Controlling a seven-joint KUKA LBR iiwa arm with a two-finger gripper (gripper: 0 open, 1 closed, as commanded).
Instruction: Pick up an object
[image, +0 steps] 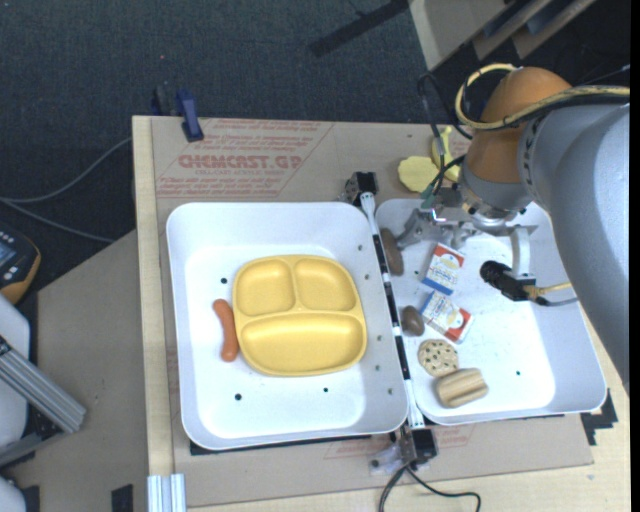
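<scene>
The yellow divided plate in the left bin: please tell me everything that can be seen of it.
The yellow divided plate looks like smooth moulded plastic with rounded corners. It has three compartments: two smaller ones on the far side and one wide one on the near side, parted by raised ridges. Nothing lies in any of them. It sits flat and right side up near the middle of the left bin, turned slightly against the bin's edges. A toy sausage lies along its left edge, close beside it; whether they touch is unclear.

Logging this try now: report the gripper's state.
Gripper: over the top of the right bin, above the small carton; open or shut cannot be told.
</scene>
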